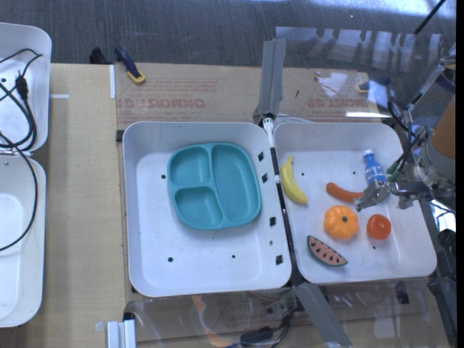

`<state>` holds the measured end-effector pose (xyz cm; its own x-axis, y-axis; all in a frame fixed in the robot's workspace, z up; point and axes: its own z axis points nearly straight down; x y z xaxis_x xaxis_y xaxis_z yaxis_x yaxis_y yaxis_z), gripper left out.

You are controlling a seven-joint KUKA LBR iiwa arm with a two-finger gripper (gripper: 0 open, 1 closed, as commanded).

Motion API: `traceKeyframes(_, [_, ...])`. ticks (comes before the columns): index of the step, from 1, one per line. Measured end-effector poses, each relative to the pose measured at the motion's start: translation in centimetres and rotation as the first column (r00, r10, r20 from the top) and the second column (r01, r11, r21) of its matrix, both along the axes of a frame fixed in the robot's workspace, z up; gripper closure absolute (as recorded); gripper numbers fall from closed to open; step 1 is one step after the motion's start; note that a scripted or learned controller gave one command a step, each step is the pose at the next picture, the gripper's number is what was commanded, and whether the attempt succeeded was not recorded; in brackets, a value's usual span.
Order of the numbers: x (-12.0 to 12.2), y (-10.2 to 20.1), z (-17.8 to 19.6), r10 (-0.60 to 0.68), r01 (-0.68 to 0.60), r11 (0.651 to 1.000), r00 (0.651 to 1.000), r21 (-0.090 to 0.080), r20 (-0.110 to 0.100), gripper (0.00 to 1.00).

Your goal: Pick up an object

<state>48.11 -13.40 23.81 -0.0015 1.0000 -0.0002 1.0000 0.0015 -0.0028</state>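
Nothing has been lifted yet. The gripper [386, 196] is seen low in the right bin [417, 267], jaws apart, with nothing between them, just beside the carrot [342, 191] and above the tomato [378, 227]. Closing and lifting are left.

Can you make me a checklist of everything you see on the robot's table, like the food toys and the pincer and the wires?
Surface: cardboard-covered bench bearing two white bins, left bin and right bin, side by side.
Job's things: in the right bin, banana, orange carrot, small pumpkin, tomato, watermelon slice, blue bottle.
Clutter: teal divided plate in the left bin; blue-and-yellow clamp on the bench.
Grippers: pincer low over the right bin, between carrot and tomato, holding nothing that shows.
Cables: black cables at far left.
Surroundings: grey floor beyond the bench.
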Motion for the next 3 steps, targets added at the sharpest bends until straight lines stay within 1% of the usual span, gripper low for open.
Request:
traceKeyframes(1, [2.8, 3.6, -14.7, -0.002, 0.002, 1.000, 1.000, 0.001, 0.000, 0.00])
traceKeyframes(2, [2.7, 3.4, -14.0, -0.009, 0.009, 1.000, 1.000, 0.001, -0.004, 1.00])
traceKeyframes(3, [5.3, 13.6, -4.8, -0.001, 0.001, 1.000, 1.000, -0.001, -0.001, 1.00])
